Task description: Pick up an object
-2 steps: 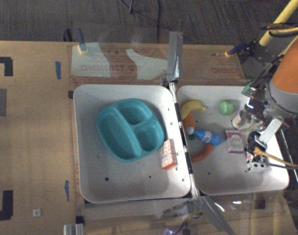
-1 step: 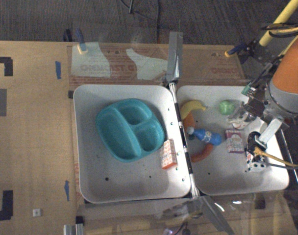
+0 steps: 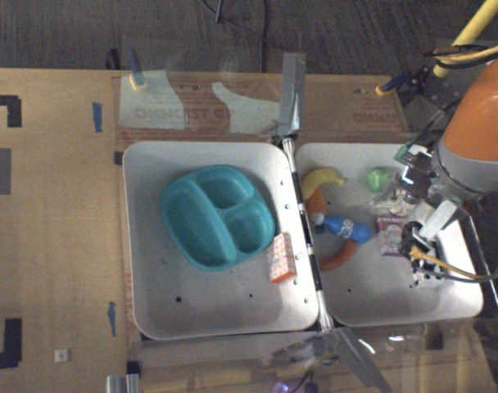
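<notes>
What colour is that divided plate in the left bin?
Teal: the blue-green plastic divided plate shows best in the camera view.

The arm (image 3: 470, 129) is cut off by the picture's right edge, and it covers the far right corner of the right bin (image 3: 372, 305). Just beside the hand (image 3: 399, 196), a green object (image 3: 378, 178) is too blurred to tell what it is. The arm's gear hides the right side of a small pinkish packet (image 3: 390, 237), whose print is too small to read. The print on the orange-and-white box (image 3: 282, 258) at the right edge of the left bin (image 3: 151, 301) is also too small. The table (image 3: 52, 219) runs off the left edge.
</notes>
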